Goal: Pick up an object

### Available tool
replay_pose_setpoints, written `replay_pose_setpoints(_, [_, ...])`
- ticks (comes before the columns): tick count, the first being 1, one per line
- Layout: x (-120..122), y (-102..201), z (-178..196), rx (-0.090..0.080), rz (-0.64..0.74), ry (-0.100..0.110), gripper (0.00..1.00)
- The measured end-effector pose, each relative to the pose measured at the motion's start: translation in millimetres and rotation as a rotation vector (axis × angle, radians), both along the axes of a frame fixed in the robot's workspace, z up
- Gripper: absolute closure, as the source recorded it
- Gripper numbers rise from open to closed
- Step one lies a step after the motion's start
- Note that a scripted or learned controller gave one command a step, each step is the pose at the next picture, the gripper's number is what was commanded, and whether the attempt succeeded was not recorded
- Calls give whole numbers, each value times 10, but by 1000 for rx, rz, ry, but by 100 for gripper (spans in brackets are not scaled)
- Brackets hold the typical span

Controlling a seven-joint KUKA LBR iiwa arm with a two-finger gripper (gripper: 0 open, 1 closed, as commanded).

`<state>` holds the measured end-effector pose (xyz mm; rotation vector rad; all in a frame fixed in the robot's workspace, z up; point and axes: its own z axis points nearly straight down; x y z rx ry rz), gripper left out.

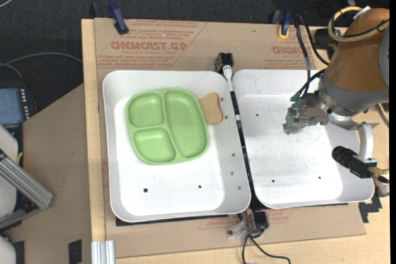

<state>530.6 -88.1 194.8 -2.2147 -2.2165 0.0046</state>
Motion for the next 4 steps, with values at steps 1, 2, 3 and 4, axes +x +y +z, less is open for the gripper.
replay_pose_setpoints(1, [-192, 1046, 291, 0, 10, -8, 100])
replay_pose_setpoints(2, [-396, 971, 2299, -2, 2, -29, 100])
replay_pose_setpoints(3, [-520, 1518, 2014, -3, 6, -3, 100])
replay_pose_setpoints(4, [-507, 1732, 2690, -1, 3, -17, 100])
